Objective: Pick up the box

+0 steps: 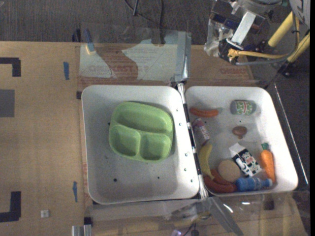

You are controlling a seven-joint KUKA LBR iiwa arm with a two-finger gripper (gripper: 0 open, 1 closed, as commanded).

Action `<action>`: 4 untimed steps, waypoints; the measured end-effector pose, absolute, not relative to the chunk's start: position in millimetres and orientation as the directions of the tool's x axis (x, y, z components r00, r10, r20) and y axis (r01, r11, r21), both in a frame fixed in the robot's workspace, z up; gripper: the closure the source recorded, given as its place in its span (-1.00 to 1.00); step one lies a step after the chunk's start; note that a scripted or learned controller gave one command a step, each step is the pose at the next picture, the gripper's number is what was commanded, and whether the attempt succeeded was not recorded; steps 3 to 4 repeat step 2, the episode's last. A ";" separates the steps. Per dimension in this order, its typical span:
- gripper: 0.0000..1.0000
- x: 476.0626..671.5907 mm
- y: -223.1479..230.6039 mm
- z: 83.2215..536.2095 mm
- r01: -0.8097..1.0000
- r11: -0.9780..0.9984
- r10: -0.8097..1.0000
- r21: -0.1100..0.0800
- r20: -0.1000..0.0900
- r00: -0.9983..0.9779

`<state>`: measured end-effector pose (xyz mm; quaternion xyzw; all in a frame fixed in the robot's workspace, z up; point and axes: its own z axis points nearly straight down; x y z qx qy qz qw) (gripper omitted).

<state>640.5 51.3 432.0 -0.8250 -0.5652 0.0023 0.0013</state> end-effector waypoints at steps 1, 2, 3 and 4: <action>1.00 627.9 -61.3 316.2 0.848 -0.530 0.848 -0.005 -0.003 0.530; 1.00 667.8 -147.7 395.9 0.754 -0.657 0.754 -0.001 -0.002 0.657; 1.00 667.8 -147.7 395.9 0.754 -0.657 0.754 -0.001 -0.002 0.657; 1.00 667.8 -147.7 395.9 0.754 -0.657 0.754 -0.001 -0.002 0.657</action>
